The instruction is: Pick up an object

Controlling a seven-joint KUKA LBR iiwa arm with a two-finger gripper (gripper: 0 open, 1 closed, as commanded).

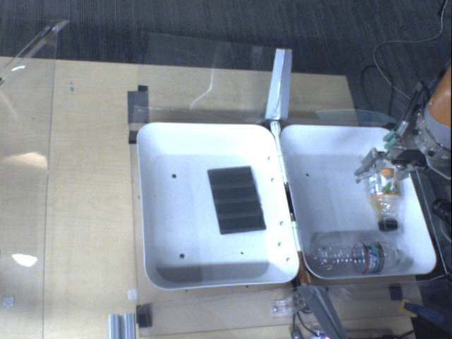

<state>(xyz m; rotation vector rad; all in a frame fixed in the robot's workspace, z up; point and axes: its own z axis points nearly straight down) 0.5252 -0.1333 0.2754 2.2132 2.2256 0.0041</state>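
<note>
I'm hovering my gripper (383,162), spread wide, over the small upright bottle (385,196) at three o'clock in the right bin (321,189); light, slick plastic, so I'm judging mid-body the best grip.

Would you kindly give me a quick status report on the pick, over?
Hand over right bin, directly above small bottle. Bottle lying in bin, not lifted. Clear bottle by near wall, apart. Dark pad in left bin.

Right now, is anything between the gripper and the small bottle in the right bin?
Nothing visible. The gripper sits directly over the small bottle by the right bin's far-right side. The clear bottle lies apart, along the near wall.
</note>
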